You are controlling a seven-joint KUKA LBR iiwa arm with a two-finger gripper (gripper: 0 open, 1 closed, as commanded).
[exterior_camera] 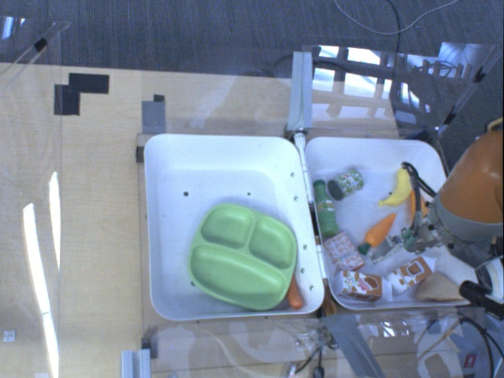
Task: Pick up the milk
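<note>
white milk carton (413, 275), just below hand (409, 240)

Right bin is packed, left bin has room up top

The left bin (169, 179) is bare along its far half, but the green divided plate (242, 256) fills the near part, with a small orange thing (294, 296) wedged at its near right edge. In the right bin (370, 152) the far strip is free; lower down, green bottle (324, 209), can (346, 183), banana (398, 189), carrot (379, 231) and cartons (361, 284) crowd together, arm (472, 199) over the right side.
</note>
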